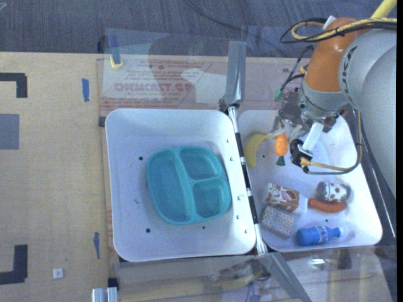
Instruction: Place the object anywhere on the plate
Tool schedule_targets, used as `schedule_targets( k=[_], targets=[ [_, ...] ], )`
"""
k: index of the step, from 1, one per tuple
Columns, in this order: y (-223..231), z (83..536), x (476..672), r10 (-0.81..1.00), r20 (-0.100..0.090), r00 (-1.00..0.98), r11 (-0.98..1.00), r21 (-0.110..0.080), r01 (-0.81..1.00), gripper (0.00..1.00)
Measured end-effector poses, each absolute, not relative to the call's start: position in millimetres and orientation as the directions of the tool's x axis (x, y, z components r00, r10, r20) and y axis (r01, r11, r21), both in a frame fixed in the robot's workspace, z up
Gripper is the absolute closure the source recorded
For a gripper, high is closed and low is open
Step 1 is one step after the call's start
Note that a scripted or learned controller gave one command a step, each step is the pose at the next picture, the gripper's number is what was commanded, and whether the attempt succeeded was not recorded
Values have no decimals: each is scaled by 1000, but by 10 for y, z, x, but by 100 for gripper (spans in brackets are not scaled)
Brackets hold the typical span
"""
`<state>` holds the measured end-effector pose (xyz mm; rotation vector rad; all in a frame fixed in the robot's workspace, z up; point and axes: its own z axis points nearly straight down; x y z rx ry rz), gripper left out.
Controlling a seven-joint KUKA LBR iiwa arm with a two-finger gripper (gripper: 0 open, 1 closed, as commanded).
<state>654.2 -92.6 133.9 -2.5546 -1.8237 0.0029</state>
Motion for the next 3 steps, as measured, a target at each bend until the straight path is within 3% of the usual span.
schedule_targets(
  k=[1,2,3],
  targets=[
    [-387,1849,6236,988,1,152,-152,-2,988,100],
    [423,1847,6017,991,1,135,-135,-2,991,100],
    [418,1848,6018,991,0,136,-136,-2,991,0]
  ],
)
